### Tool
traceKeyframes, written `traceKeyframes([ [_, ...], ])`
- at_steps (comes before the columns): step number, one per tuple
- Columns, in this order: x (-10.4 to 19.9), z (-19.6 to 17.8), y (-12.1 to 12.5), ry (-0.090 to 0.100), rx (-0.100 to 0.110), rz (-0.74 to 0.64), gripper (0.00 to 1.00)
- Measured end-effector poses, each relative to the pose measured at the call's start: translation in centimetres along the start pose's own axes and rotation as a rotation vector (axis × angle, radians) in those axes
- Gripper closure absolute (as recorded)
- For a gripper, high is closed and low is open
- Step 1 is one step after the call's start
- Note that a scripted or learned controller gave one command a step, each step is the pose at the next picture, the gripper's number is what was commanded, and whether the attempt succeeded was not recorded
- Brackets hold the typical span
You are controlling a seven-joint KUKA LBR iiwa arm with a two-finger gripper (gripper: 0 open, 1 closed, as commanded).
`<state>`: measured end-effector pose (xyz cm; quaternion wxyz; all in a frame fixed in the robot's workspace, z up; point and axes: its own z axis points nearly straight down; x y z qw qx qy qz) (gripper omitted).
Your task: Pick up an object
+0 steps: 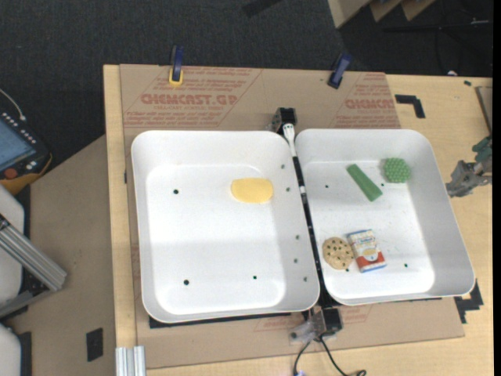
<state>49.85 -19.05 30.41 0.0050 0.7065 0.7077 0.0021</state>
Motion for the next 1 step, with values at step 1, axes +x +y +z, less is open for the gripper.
traceKeyframes([
  [1, 2.74, 2.25, -2.01, 0.006, 0.013, 0.0, 1.0],
])
